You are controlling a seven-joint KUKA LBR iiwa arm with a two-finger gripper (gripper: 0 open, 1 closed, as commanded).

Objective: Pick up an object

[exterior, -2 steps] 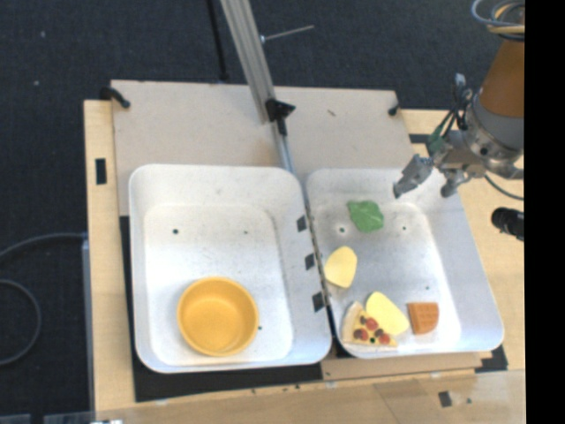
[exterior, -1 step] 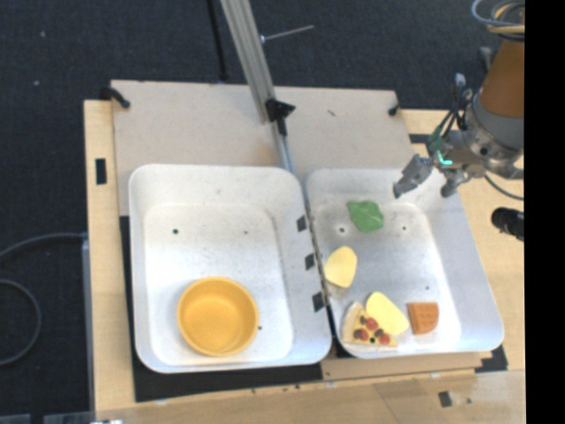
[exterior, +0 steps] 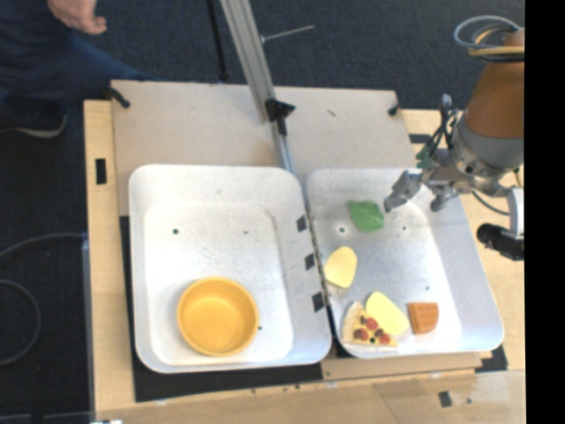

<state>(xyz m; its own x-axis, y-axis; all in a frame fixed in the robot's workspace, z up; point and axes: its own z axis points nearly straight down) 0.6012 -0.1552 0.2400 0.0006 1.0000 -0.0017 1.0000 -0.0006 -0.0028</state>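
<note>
Tool (exterior: 418, 194) is hovering with fingers spread, holding nothing, beside the green toy leaf (exterior: 365, 215); it is looking light, thin, flexible, best pinched across its edges.

Arm (exterior: 494, 104) cut off by right edge above orange band. Person's hand (exterior: 75, 3) cropped at top-left corner. Desk (exterior: 101, 325) runs off bottom edge. Claw (exterior: 419, 193) too small/blurred to read. Red bits on small dish (exterior: 371, 329) unclear.
</note>
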